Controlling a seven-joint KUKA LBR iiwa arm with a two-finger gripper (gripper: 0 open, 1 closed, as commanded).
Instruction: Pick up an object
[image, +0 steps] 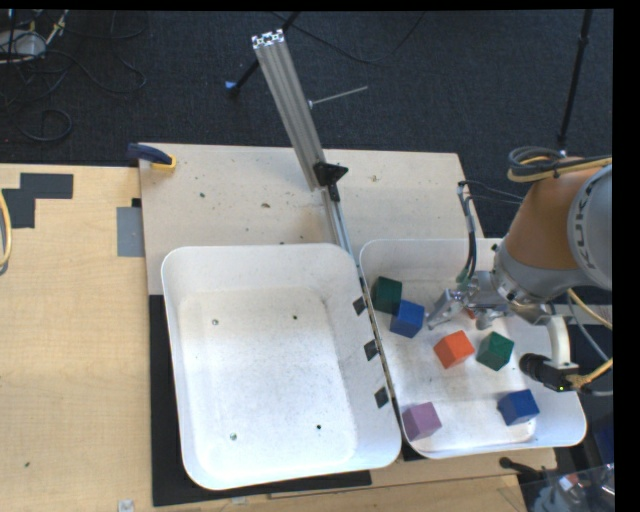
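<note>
Several cubes lie in the right bin (470, 445): a dark green cube (387, 293), a blue cube (407, 319), an orange cube (454, 349), a green cube (494, 351), a second blue cube (518, 406) and a purple cube (421, 421). My gripper (461, 317) hangs low over the bin's middle, just above and behind the orange cube. Its fingers stand open, with nothing between them. The blue cube near the divider sits just left of the left fingertip.
The left bin (190, 300) sits beside the right one, with black clips along the shared rim. A slanted aluminium post (292, 100) rises behind the bins. The grey arm with its orange band (545, 225) comes in from the right, with cables beside it.
</note>
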